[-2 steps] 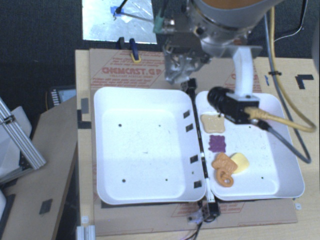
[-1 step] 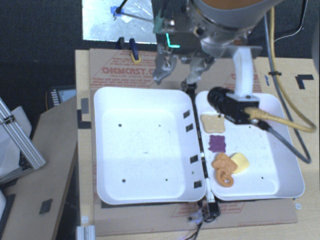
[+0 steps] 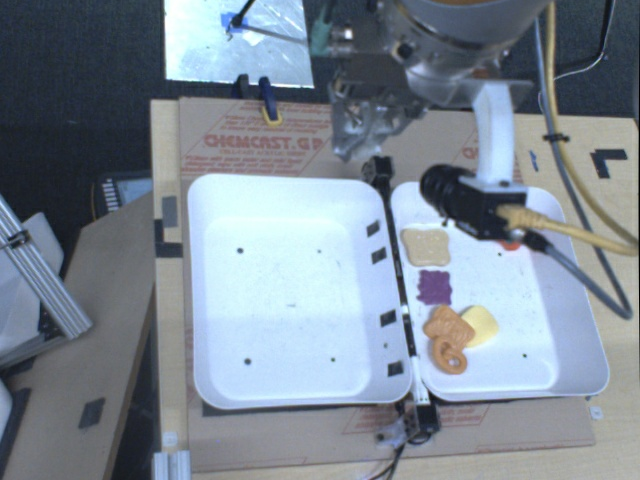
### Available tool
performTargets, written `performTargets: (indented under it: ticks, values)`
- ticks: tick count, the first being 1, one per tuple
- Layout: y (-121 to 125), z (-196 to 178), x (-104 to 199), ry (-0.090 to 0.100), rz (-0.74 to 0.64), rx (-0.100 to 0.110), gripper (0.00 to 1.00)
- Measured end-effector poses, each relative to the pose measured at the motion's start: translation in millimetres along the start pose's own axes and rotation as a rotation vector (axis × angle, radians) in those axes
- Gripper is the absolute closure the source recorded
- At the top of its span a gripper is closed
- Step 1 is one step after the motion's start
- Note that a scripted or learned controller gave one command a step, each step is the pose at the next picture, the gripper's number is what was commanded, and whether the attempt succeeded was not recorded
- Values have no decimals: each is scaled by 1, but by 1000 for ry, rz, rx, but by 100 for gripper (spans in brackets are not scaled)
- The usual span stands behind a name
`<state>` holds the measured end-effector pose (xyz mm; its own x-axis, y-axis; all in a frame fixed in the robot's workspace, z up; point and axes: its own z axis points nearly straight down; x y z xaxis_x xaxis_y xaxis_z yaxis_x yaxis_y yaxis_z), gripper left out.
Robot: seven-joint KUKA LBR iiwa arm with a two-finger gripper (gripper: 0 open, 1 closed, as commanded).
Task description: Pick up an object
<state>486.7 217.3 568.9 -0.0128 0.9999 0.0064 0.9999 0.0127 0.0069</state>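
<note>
Hovers at upper centre of the frame, gripper (image 3: 362, 133) above the bins' far edge, finger state impossible to tell; lies lower right from there, in the right bin (image 3: 570, 368), toast slice (image 3: 426, 246), nearest of the food pieces.

- Two white bins (image 3: 290, 298) lay side by side on the desk (image 3: 120, 268).
- One tan bread slice (image 3: 426, 246) sat at 12 o'clock of the cluster.
- One purple piece (image 3: 434, 287) sat mid-cluster.
- One yellow piece (image 3: 481, 325) at 4 o'clock.
- One orange pretzel (image 3: 448, 336) at 6 o'clock.
</note>
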Motion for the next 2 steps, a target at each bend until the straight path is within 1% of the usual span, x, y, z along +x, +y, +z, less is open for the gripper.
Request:
performTargets:
  ticks: [1, 2]
  values:
    - [0, 0, 0, -1, -1, 1, 0]
    - [0, -11, 0, 1, -3, -1, 100]
